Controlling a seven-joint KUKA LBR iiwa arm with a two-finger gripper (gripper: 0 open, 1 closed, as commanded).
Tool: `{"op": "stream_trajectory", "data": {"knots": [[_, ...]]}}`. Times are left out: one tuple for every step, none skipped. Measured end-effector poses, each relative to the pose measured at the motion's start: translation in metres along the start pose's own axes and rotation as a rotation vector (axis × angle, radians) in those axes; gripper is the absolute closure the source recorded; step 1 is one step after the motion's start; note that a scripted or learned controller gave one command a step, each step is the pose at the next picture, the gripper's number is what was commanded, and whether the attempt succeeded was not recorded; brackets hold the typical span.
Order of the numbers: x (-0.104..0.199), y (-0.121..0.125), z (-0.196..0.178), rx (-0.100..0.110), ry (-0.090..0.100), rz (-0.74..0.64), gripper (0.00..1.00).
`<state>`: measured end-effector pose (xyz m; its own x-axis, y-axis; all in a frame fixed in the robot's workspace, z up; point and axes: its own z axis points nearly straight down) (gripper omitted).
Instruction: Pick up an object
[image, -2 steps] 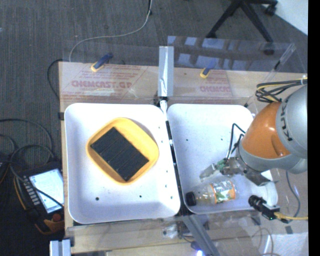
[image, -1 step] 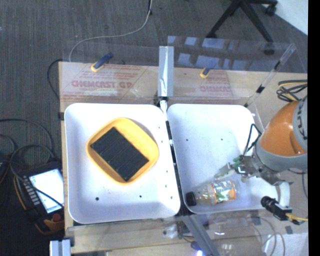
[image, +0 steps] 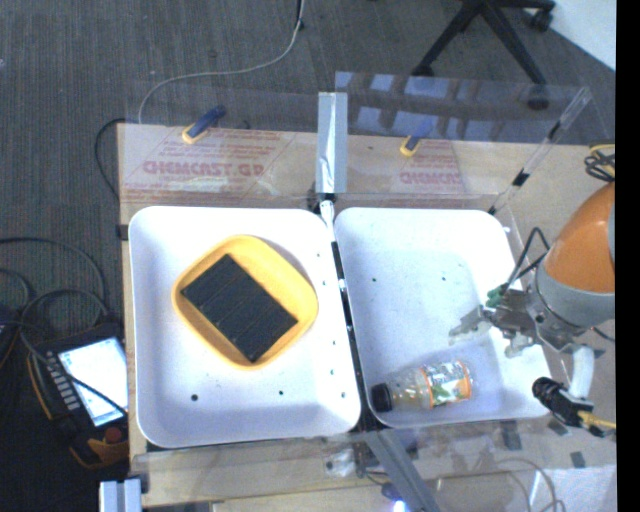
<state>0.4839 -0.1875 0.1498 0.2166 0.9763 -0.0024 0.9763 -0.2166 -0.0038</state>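
Bottle (image: 425, 386) with an orange label and dark cap lies on its side in the right bin (image: 420, 250), just below and left of the gripper (image: 495, 325). Whether that gripper is open or closed cannot be told; nothing shows between it. Far to its left, a yellow dish (image: 300, 290) holding a dark slab (image: 240, 307) sits in the left bin (image: 160, 250).

Setting: robotics lab or test cell | Floor: dark grey carpet with loose cables (image: 60, 290) | Bench: plywood top (image: 230, 165) bearing two white bins (image: 160, 400) behind clear acrylic panels (image: 440, 110) | Gear: handheld teach pendant (image: 85, 385) with lit screen lying on the floor | Furniture: office chair base (image: 500, 35) on castors
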Motion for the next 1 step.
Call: {"op": "stream_trajectory", "data": {"knots": [[0.0169, -0.0005, 0.0588, -0.013, 0.0, -0.086, 0.0]]}}
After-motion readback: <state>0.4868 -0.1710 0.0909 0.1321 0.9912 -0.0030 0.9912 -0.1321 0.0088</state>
